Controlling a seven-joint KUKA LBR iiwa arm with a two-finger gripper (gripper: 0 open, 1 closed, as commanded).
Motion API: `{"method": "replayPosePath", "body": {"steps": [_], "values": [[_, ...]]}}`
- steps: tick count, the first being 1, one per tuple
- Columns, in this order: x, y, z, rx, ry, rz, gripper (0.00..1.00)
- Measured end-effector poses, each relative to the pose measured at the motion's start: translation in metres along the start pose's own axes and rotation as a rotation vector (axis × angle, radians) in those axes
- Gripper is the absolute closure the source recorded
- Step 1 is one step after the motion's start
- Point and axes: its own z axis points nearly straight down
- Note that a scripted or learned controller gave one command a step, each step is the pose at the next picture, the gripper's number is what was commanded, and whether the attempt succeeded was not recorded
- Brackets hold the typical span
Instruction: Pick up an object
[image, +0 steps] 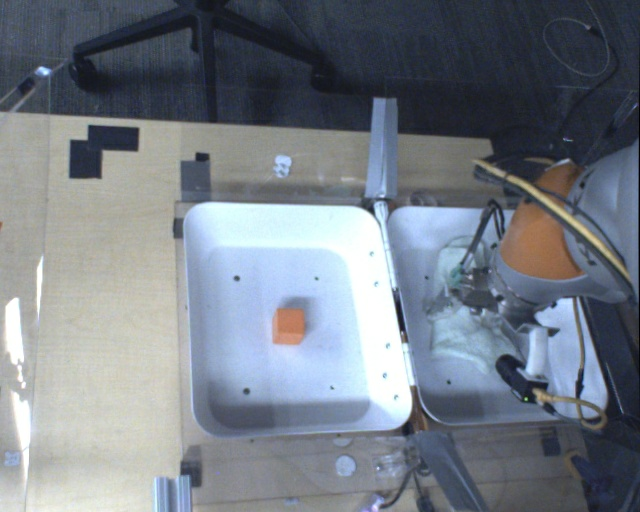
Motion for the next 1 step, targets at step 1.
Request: {"method": "replayPosePath", "body": {"steps": [1], "values": [[-0.0003,0.0015,-0.0111,-0.004,-0.001,0.001,1.00]]}}
